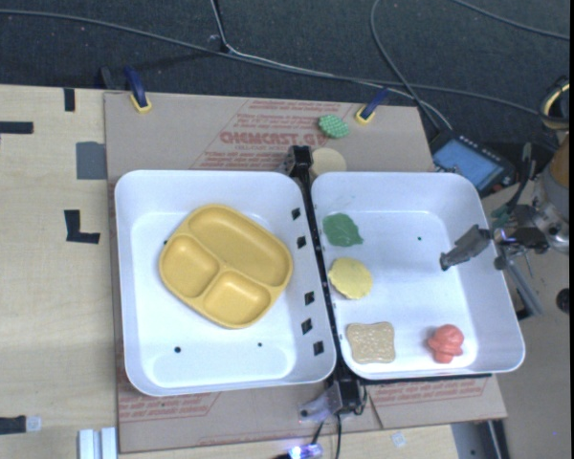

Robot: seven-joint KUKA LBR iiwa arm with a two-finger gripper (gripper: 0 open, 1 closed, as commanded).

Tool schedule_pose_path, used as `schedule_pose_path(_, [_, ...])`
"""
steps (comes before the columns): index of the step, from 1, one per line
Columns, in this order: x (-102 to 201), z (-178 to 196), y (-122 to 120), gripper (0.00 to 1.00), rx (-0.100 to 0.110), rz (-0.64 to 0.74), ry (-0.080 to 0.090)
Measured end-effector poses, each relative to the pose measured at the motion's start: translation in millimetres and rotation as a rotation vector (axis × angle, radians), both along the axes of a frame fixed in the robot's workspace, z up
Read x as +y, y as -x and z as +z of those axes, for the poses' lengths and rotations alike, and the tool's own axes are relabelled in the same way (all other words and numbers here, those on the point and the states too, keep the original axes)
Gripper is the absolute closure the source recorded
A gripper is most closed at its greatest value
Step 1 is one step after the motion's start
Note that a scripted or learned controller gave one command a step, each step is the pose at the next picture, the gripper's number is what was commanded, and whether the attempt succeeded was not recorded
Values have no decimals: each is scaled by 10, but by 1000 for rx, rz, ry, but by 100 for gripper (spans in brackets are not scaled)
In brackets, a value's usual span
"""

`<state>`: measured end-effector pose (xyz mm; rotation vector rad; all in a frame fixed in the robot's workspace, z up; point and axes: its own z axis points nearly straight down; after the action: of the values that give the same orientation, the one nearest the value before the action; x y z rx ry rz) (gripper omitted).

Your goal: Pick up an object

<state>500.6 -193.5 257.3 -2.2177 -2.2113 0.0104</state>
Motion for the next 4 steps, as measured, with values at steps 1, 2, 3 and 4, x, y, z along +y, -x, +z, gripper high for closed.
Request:
schedule_pose_path(1, [5,56,-23,0,-11,4,2])
schedule_pose_path(2, [-7,-585,-35,0,-5,3,1])
schedule_pose_path(3, [68,-1197,26,0,-4,4,0])
schedule_pose_path(4, [74,-1724,26,0,-11,4,4])
